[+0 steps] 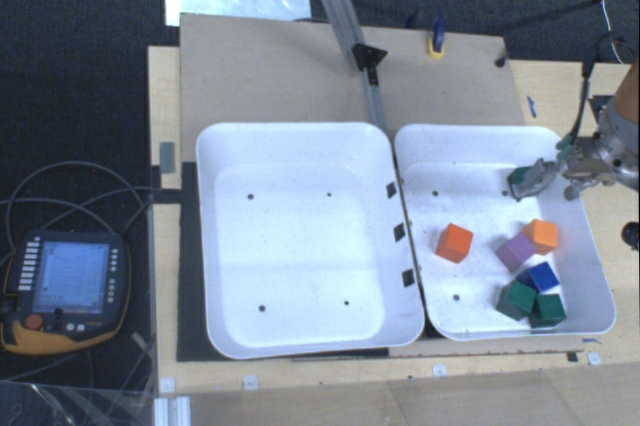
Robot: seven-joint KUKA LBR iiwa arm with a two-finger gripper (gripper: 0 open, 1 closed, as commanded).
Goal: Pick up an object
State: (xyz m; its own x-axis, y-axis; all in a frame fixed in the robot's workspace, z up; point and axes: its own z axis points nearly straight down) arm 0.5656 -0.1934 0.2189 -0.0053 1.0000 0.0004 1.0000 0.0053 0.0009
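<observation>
Yellow-edged pendant [62,292]: lies on the dark floor at the lower left of the frame, screen up, cables looping around it.
Left bin [215,214]: white, shallow, sits at the centre of the frame on the tan bench [280,64].
Right bin [420,164]: touches the left bin along a row of black clips; all the blocks lie in its lower right part.
Orange block [455,242]: alone, near the middle of the right bin.
Purple block [516,251]: right of it, touching a second orange block [542,235].
Blue block [541,276]: just below the purple one.
Green blocks [520,297]: two, in the bin's lower right corner, against the blue one.
Gripper [525,181]: over the upper right of the right bin, above the blocks; a dark green thing sits at its tip, but whether it is clenched on it I cannot tell.
</observation>
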